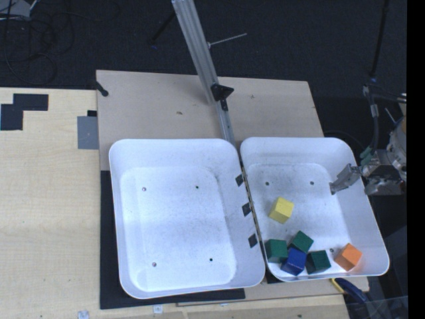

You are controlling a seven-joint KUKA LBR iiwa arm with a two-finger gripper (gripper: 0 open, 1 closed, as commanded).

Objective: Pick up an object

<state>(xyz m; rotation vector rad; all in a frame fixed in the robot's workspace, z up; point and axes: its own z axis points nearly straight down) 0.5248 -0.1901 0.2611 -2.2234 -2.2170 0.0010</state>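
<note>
My view from above takes in two shallow white bins side by side on the bench. The left bin (126, 178) lies next to the right bin (312, 153), their inner rims touching along a row of small black clips.

In the right bin I see a yellow block (281, 210) alone near the middle. Nearer the front edge sits a cluster: three green blocks (277, 249), (302, 240), (318, 261) pressed around a blue block (294, 261), with an orange block (348, 256) just beside them in the near right corner.

The gripper (345, 177) reaches in over the right rim of the right bin, well apart from every block. I see nothing between its fingers; whether it is released or clenched I cannot tell.

A grey metal rail (199, 52) slants across the far side.
</note>
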